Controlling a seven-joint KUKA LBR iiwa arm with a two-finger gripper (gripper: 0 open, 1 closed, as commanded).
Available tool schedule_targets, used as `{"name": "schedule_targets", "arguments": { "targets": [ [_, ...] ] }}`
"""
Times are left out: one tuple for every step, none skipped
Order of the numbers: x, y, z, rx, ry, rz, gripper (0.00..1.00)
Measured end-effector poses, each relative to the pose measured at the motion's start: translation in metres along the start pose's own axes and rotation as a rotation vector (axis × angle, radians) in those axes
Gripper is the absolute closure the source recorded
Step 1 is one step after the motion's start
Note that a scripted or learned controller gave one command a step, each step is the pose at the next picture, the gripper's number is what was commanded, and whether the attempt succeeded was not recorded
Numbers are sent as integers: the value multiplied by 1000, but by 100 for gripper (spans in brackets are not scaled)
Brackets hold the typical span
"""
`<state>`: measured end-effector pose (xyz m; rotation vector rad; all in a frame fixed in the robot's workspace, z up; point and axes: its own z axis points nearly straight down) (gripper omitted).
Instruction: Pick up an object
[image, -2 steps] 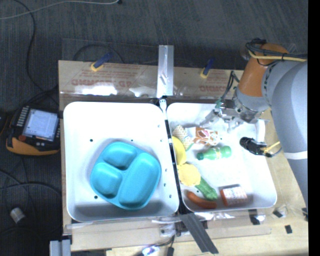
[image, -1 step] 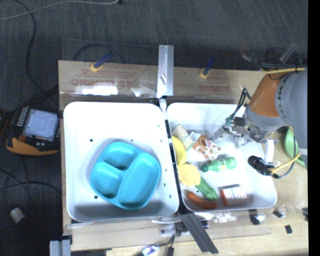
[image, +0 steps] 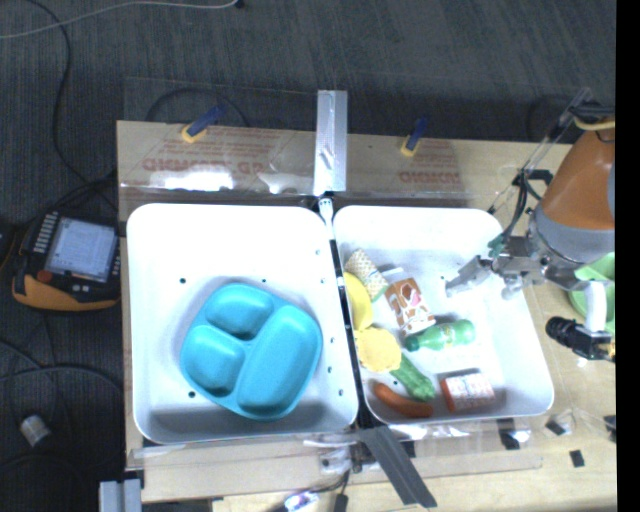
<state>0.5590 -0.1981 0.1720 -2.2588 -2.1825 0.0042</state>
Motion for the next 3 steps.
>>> {"name": "schedule_targets", "arguments": {
  "targets": [
    [49,25,51,-41,-4,128,0],
    [116,-20,-11,1,2,49,0],
    [99,-7,79,0,2,61,0]
  ]
}}
